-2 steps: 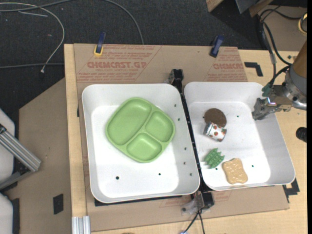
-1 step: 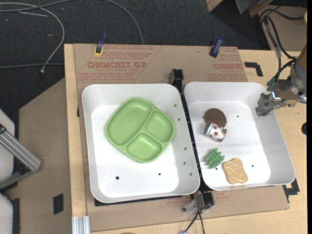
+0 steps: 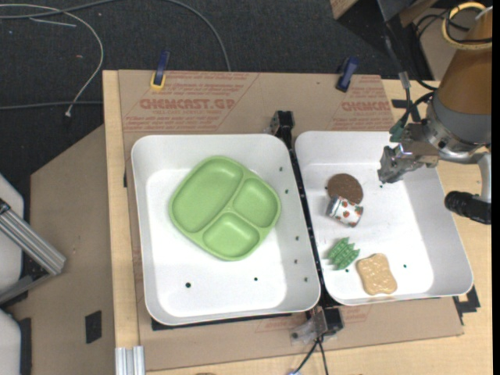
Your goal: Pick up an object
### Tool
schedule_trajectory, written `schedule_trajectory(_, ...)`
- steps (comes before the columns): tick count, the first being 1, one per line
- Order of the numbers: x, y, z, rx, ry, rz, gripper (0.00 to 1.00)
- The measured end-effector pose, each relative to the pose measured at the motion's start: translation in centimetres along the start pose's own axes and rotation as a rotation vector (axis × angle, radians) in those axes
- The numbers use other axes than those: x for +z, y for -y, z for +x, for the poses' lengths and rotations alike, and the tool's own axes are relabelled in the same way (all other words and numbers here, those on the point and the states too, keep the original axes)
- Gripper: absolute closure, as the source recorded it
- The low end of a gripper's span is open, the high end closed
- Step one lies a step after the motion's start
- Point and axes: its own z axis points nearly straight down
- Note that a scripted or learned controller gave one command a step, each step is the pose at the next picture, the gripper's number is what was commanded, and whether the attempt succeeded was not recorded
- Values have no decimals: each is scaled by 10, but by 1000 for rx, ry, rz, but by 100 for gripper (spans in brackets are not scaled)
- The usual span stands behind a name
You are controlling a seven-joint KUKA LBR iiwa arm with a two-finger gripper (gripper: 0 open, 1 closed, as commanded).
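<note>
1. Two white bins sit side by side on a cardboard-covered bench: the left bin takes the middle of the frame, the right bin sits toward the right edge.
2. The left bin has a green divided plate lying flat, three compartments, turned at a bit of an angle.
3. The right bin has the small stuff. A brown round cookie-looking thing is near its upper middle, with a little patterned cup tipped on its side touching it just below.
4. Lower down there's a green leafy toy, and just right of it a tan cracker-shaped piece near the bin's bottom edge.
5. The arm comes in from the upper right. The gripper is over the upper part of the right bin, right of the cookie and apart from it.
6. Honestly can't tell if it's open or closed from this angle. Nothing visibly in it.
</note>
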Motion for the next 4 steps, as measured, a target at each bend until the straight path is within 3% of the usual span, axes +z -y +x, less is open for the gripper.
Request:
schedule_trajectory(3,23,-30,148,1,1,-3,100)
schedule_trajectory(4,15,-49,198,2,1,-6,100)
